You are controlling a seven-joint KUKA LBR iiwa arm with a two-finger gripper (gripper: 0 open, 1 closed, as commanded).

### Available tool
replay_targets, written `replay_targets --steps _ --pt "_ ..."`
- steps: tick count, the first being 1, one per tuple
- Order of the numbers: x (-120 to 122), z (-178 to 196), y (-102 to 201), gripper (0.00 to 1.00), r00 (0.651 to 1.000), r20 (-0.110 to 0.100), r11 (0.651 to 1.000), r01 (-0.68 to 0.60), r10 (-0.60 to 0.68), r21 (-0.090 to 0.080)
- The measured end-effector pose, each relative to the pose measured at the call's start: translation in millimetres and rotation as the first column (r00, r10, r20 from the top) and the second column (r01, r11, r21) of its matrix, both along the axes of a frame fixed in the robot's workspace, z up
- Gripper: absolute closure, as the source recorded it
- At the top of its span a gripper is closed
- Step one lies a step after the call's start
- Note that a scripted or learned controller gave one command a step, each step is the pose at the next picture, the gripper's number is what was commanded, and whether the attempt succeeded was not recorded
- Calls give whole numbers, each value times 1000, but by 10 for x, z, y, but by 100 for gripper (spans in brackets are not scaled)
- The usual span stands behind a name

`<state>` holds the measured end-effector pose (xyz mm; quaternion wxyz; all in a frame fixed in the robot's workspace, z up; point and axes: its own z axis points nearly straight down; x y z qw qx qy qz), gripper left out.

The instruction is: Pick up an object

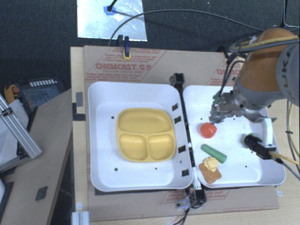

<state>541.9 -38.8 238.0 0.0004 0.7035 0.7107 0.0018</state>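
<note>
In the right bin (234, 177) lie a small red ball-like thing (208, 130), a green cylinder (214, 153) and a tan and yellow food-shaped piece (210, 168). My gripper (216, 117) hangs over the bin's upper middle, just above and to the right of the red thing. Nothing shows between its fingers, and their spacing is too small to read.
The left bin (101, 125) holds a yellow sectioned plate (145, 134). A black divider with clips (183, 125) runs between the two bins. Cardboard (140, 62) lies under both, and a cable arcs overhead at the back.
</note>
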Motion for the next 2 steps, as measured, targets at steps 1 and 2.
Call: replay_targets --steps 1,2 --pt "-16 71 503 100 1000 -1 1000 0 0 0" --pt "-66 -19 944 100 1000 -2 1000 1 -1 0"
